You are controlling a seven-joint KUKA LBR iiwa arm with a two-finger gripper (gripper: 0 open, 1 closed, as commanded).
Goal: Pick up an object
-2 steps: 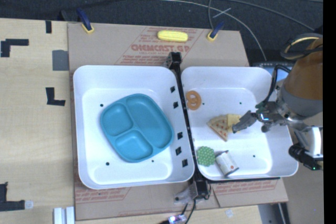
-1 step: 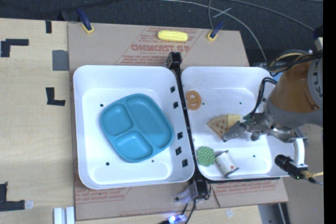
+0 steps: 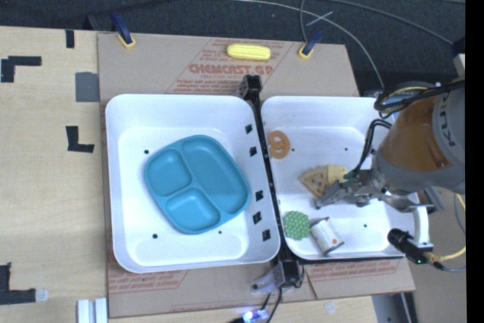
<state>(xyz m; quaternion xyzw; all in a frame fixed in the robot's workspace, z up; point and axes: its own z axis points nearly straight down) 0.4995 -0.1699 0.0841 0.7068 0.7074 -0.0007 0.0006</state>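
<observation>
The right bin (image 3: pixel 325 111) holds an orange pretzel-shaped ring (image 3: pixel 278 144), a tan wedge like a sandwich piece (image 3: pixel 319 178), a green round disc (image 3: pixel 296 223) and a small white can with a red end (image 3: pixel 326 235). My gripper (image 3: pixel 330 195) reaches in from the right, low over the bin floor, its dark fingers right beside the lower right edge of the tan wedge. Whether anything sits between them is not visible. The left bin (image 3: pixel 125 117) holds a blue divided plate (image 3: pixel 197 183).
A yellow corn cob (image 3: pixel 248 51) lies on the cardboard behind the bins. Black clips (image 3: pixel 252 87) join the two bins along the middle divider. Cables arc over the back of the bench. The arm's orange band (image 3: pixel 418 138) hangs over the right bin's right side.
</observation>
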